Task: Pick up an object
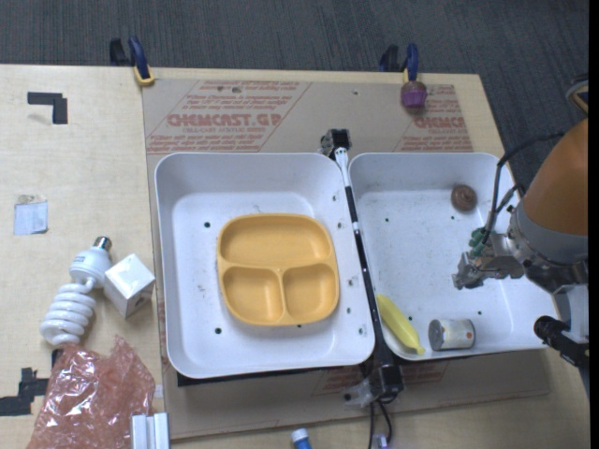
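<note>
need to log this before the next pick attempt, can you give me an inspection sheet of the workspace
surface: wooden bench bearing a brown printed board and two white bins, left bin and right bin
job's things: yellow divided tray in the left bin; yellow banana-like item, small can and brown round item in the right bin
clutter: spiral light bulb, white cube, crinkled plastic wrap left of the bins; purple item on the board
grippers: gripper low over the right bin, nothing seen held
cables: dark cable by the arm; wires at the front edge
surroundings: dark carpet, blue clamps
</note>
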